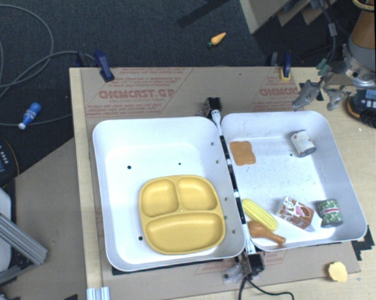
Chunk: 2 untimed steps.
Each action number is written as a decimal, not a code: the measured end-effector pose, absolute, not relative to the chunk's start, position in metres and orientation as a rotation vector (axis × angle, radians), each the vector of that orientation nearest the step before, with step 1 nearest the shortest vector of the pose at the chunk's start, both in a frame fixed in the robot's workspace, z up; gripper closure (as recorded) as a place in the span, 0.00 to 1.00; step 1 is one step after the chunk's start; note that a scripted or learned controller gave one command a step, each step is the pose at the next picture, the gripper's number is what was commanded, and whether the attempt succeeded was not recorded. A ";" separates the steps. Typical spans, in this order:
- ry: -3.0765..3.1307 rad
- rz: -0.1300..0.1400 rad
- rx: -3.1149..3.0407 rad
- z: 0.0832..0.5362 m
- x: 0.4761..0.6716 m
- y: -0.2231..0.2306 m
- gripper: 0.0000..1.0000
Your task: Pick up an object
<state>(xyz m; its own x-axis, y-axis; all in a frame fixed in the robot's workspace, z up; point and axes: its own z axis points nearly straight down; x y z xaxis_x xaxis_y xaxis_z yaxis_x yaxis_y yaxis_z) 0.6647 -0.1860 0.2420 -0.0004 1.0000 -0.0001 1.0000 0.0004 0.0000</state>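
Gripper [318,94] top right, above right bin [343,171] rim. Left bin [115,179]: yellow plate [181,213]. Right bin: brown pad [242,153], can [302,143], corn [260,214], 2 pkts [297,212] [329,212].

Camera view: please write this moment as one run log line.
gripper: above right bin far rim, holds nothing | right bin: corn, silver can | left bin: yellow tray
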 end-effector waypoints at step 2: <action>2.224 0.002 2.217 0.083 0.667 -0.192 0.00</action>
